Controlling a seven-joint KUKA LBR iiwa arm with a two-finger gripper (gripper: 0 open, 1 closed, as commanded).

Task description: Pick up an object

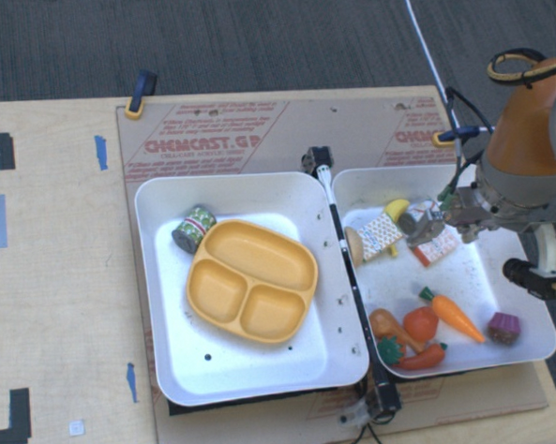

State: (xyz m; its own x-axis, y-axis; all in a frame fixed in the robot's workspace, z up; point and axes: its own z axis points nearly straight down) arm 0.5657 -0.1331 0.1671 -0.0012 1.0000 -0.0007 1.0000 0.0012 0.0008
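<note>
My gripper hangs over the back middle of the right bin, on the end of the grey arm with the orange band. It sits just above a red and white box. To its left are a yellow piece and a yellow checkered packet. I see nothing held in the gripper. Toward the front of this bin lie a carrot, a tomato, a red chili and a purple piece.
The left bin holds a yellow divided plate and a small can at its back left. A black divider runs between the bins. Cables hang near the arm.
</note>
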